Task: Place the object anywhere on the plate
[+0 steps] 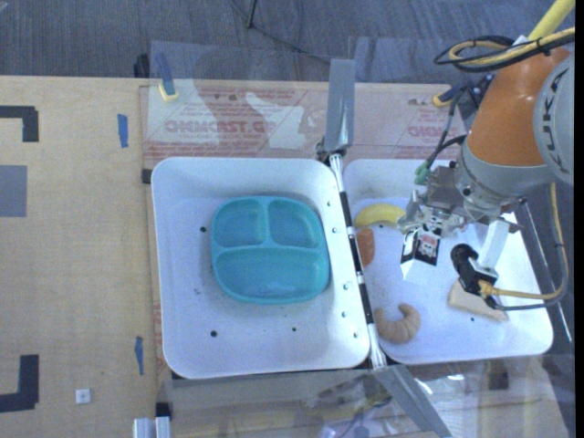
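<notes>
Croissant (399, 323): by front wall of right bin (456, 340), bare floor beside it
Plate (269, 249): mid left bin (182, 322), bare floor all round
Banana (377, 214): right bin, far-left part, just left of gripper (425, 234)
Banana axis: left-right, right end toward gripper
Gripper: open or closed not discernible

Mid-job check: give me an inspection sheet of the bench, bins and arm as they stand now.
Surface: wooden bench bearing left bin and right bin.
Job's things: teal plate in left bin, nothing on it; banana, croissant, cheese wedge and reddish-brown piece in right bin.
Clutter: blue tape strips on bench.
Grippers: gripper over right bin, beside banana; grip unclear.
Cables: yellow cable by arm; dark cable on floor.
Surroundings: grey floor; printed cardboard behind bins.
</notes>
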Robot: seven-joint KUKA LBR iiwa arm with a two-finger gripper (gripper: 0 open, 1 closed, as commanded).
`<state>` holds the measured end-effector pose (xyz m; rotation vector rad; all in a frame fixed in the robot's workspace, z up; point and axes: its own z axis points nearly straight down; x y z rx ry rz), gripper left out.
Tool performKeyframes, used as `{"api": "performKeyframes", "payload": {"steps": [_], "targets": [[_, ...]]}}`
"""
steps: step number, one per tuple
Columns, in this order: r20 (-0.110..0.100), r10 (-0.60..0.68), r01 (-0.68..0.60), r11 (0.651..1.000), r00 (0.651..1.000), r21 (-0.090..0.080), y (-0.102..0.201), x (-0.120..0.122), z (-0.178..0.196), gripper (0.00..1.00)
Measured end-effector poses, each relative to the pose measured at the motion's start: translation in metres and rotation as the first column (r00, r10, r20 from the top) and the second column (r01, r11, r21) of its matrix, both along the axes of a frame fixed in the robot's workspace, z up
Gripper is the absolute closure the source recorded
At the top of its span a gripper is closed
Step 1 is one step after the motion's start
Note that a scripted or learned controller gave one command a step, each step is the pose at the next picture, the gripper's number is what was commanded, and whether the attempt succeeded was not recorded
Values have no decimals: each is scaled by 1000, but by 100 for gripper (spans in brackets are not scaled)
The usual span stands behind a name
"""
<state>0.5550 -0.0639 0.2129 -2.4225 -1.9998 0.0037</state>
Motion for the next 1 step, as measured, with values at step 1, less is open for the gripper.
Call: {"api": "performKeyframes", "payload": {"steps": [1], "targets": [[2, 36, -36, 999, 999, 1, 73, 57, -27, 100]]}}
